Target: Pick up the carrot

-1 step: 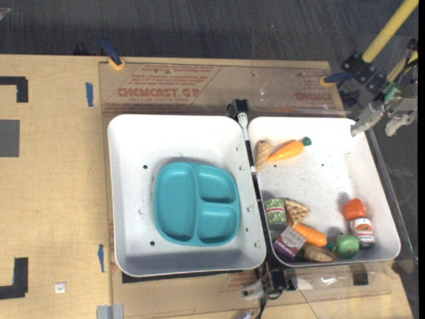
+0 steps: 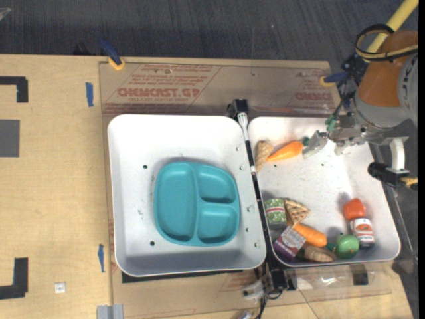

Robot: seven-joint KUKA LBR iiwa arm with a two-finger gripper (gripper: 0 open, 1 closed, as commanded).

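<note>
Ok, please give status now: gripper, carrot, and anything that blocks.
Gripper low in right bin, at the carrot's green end. Carrot lying flat near the bin's far-left corner. Bread piece touching its tip.

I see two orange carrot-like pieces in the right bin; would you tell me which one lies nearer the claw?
The carrot near the bin's far left corner, beside the claw. The other orange piece lies in the near clutter by the purple item, much farther away.

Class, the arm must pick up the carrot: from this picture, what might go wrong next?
1. The gripper sits at the leafy end of the carrot, so a pinch there may slip.
2. The carrot lies against a bread piece, which may get dragged.
3. A similar orange piece could be mistaken for it.
</note>
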